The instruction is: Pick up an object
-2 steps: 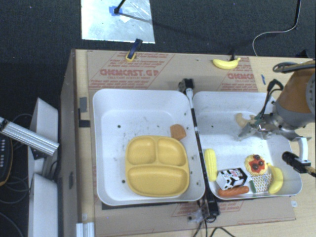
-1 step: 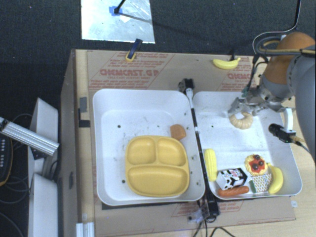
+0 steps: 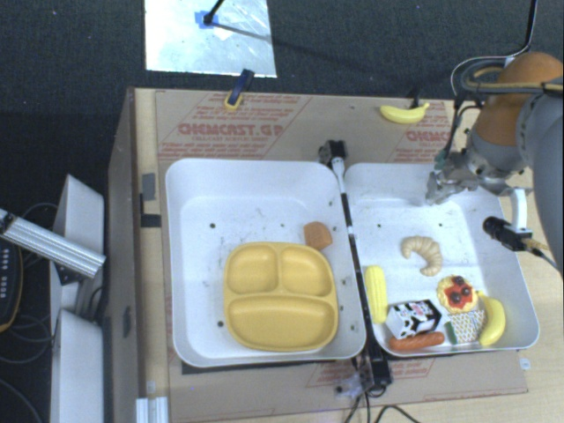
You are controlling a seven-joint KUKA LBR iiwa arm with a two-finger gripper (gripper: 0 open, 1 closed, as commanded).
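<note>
Tan croissant (image 3: 424,254) lies mid right bin (image 3: 493,236), near the hand (image 3: 441,186) (whose state you cannot tell). You'd judge it light, stiff toy plastic, slippery; grip across its thick middle, not the curled tips.

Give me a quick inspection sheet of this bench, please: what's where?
Surface: two white bins side by side on a cardboard-covered bench.
Job's things: right bin holds croissant, corn, milk carton, tart, banana, carrot.
Clutter: left bin holds yellow tray and a brown piece; another banana lies outside.
Gripper: gripper over right bin's far corner, holding nothing visible.
Cables: at arm.
Surroundings: dark floor.
</note>
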